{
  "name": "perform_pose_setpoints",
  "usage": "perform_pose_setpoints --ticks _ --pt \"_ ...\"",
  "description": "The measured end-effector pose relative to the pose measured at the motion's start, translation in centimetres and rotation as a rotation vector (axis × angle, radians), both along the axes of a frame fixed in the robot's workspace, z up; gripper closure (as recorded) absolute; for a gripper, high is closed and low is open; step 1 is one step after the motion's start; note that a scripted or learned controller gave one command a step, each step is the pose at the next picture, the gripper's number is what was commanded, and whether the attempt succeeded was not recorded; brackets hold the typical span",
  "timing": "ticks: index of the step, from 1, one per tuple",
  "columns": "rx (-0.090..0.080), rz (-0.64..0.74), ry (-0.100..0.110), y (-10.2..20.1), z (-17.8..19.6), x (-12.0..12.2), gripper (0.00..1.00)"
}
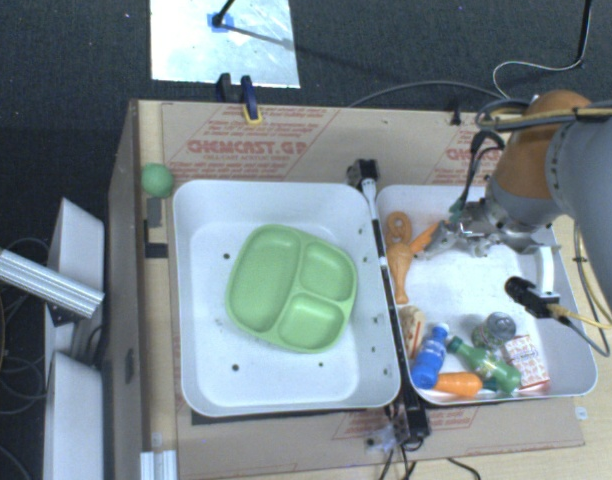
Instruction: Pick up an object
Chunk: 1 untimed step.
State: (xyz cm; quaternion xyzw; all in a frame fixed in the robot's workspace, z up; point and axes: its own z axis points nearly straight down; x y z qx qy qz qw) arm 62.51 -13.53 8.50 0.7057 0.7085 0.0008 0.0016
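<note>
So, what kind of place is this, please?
Probably a robotics lab test bench: a robot arm reaches over two white bins, toy-like objects are piled in one, and cables trail across the floor.

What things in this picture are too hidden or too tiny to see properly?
- Gripper, camera view: small and blurred, so whether it is open or shut cannot be told.
- Carton: its printing is too small to read.
- Arm: cut off by the right edge.
- Orange toy: partly hidden behind the bins' shared rim.
- Green bottle: lies in a pile, partly covered.
</note>
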Motion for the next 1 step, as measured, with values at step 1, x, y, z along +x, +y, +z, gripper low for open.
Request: perform_pose_setpoints --ticks 1 --pt "0.004 0.001 0.02 -3.25 -0.41 3.97 0.0"
